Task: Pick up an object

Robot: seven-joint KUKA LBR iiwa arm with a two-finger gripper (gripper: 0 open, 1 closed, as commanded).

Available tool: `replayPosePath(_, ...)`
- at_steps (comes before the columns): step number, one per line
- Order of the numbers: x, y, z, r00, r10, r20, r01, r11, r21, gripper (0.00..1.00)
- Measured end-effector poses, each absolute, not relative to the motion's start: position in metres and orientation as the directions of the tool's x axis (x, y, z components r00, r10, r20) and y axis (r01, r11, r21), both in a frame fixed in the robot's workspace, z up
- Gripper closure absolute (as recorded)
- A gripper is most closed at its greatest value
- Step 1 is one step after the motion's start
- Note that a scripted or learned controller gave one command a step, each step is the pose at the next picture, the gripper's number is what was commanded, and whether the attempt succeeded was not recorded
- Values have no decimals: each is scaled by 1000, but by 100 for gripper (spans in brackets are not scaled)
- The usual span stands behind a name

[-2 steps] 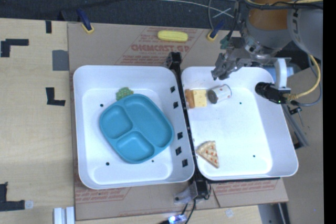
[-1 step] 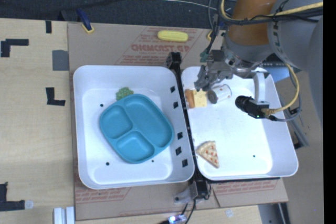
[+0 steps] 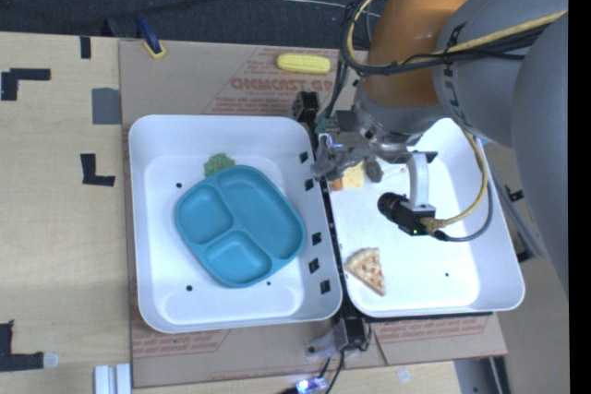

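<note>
Taking the seam where the two white bins meet as the landmark, the nearest thing is the slice of pizza (image 3: 366, 270), lying flat on the floor of the right bin (image 3: 480, 291) just right of the seam, toward that bin's near edge, its pointed end aimed at the near right. Left of the seam, the left bin (image 3: 152, 198) carries a blue divided plate (image 3: 240, 224) with three compartments, turned at an angle and resting across the middle of the bin floor. A small green leafy piece (image 3: 219, 164) sits at the plate's far left edge, touching or partly tucked under its rim; which one is unclear. Farther back and just right of the seam, the jaws (image 3: 343, 163) hang low over the far left corner of the right bin, with a small yellow block (image 3: 350, 177) right at their tips; whether the jaws are closed on it or merely beside it cannot be told from this slant, and their state is not readable. A black camera-like unit (image 3: 403, 213) on a cable hangs off the wrist over the middle of the right bin. Above it rises the arm's orange band (image 3: 416, 23). Beyond the seam, on the brown cardboard of the tabletop (image 3: 185, 78), a yellow corn cob (image 3: 303, 63) lies on its side, well apart from both bins.
</note>
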State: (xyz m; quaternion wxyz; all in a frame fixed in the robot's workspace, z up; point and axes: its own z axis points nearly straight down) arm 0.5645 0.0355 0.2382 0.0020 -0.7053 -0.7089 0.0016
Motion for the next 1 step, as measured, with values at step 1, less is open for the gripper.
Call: replayPosePath(1, 549, 87, 223, -6, 1000, 1, 1000, 6, -5, 100)
